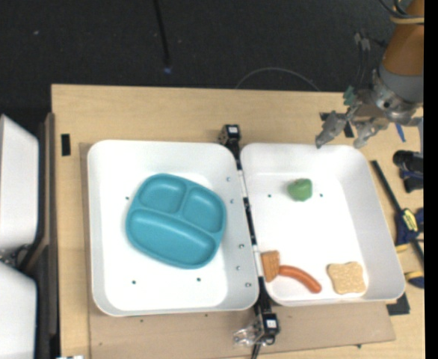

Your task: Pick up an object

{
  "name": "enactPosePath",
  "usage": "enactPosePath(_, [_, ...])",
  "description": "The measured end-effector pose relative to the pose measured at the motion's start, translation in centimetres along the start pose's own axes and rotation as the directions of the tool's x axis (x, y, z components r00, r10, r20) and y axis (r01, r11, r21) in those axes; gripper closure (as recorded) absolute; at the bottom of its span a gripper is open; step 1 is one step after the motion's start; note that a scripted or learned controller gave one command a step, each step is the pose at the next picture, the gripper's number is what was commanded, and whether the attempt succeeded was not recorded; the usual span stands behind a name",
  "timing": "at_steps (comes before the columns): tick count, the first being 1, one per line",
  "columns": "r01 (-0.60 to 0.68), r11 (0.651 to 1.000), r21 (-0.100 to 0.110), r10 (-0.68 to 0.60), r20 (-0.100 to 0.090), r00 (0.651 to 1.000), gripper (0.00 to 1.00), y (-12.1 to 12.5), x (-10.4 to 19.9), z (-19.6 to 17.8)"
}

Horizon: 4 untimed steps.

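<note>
above the right bin's (368,223) far right corner the gripper (347,131) hangs spread wide, holding nothing. inside that bin lie a green object (300,190), sausage (300,277) and toast (347,277); the left bin (107,223) holds a blue plate (176,220).

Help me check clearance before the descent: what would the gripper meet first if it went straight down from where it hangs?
Probably the far rim of the right bin; the gripper hangs about over it, though depth is unclear.

The gripper (344,132) hung open above the right bin's (368,174) far edge; a green object (300,189), sausage (300,277) and toast (346,277) lay inside
</note>
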<state>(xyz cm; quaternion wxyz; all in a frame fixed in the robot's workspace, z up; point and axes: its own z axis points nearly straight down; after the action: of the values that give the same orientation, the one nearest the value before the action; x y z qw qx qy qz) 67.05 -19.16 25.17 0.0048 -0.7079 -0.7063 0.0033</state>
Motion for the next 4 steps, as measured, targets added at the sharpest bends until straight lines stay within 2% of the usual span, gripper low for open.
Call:
enactPosePath(1, [0.003,1.000,-0.014,-0.003,0.002,1.000,0.00,0.2,0.1,-0.9])
enactPosePath(2, [0.002,1.000,-0.008,-0.002,0.004,1.000,0.00,0.3,0.1,5.4])
enactPosePath(4, [0.002,1.000,-0.010,-0.002,0.005,1.000,0.00,0.2,-0.3,14.7])
